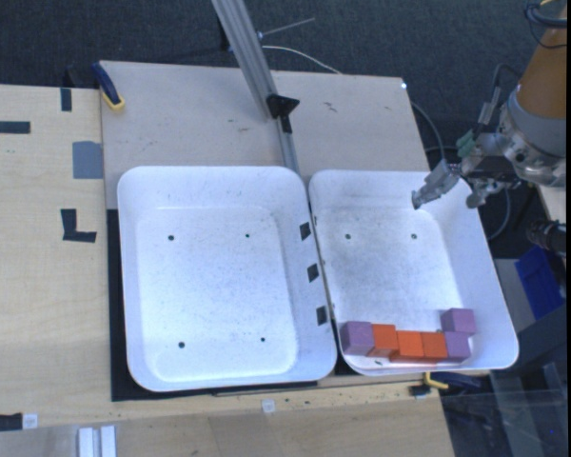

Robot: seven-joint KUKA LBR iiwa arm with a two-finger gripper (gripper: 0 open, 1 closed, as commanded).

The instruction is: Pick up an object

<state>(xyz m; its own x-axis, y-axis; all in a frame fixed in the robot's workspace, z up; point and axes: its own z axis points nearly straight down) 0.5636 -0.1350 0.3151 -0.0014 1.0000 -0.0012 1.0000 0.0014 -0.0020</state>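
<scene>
Gripper (pixel 452 187) over right bin's (pixel 476 246) upper right rim, holding nothing. Finger gap: can't tell. Purple and orange blocks (pixel 409 339) clustered at near wall.

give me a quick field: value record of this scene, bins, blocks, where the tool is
bins: left bin and right bin, both shallow and white, side by side
blocks: purple and orange blocks clustered along the right bin's near edge
block colours: purple at both ends, with one more purple block at the right end, orange in between
tool: tool over the right bin's far right corner, nothing between its fingers
tool to blocks: apart, blocks lie at the bin's opposite end
task state: no block picked up yet
</scene>
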